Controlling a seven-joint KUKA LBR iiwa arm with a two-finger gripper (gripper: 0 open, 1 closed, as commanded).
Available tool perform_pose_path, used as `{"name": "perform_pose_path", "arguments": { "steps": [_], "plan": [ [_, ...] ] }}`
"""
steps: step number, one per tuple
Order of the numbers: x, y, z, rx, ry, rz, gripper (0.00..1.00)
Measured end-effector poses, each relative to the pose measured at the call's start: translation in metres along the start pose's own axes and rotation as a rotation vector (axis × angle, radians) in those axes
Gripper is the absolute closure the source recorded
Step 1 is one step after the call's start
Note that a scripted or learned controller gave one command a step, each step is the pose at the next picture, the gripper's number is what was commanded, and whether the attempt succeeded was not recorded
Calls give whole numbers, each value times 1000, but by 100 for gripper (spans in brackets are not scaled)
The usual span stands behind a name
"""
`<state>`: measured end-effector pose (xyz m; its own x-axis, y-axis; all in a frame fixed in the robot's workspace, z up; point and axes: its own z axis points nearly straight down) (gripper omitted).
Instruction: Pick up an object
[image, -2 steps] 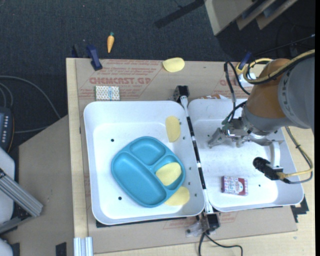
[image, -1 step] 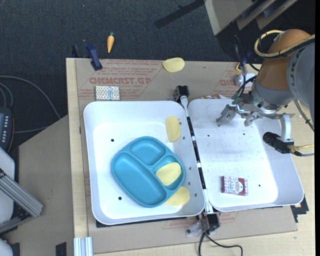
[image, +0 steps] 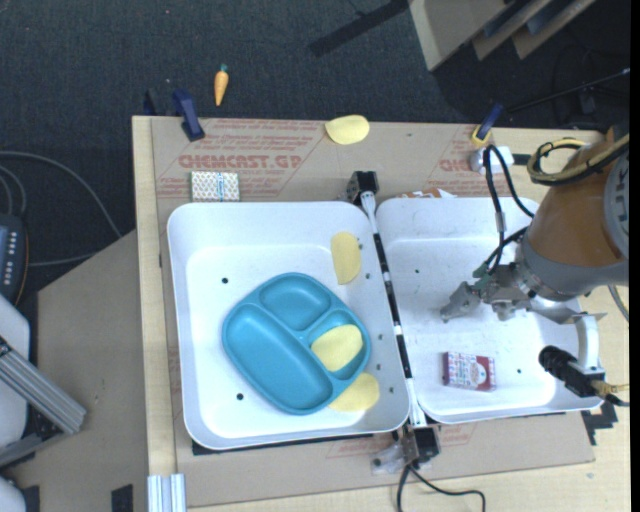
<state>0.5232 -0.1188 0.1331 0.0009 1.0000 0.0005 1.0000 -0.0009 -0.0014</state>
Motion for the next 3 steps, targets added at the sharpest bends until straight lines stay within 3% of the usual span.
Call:
{"name": "perform_pose_path", "arguments": {
  "steps": [1,2,3],
  "plan": [
    [11,-45,30,0,0,0,0],
    [-54,48,11,-3,-2,-1,0],
    [-23,-45,49,0,0,0,0]
  ]
}}
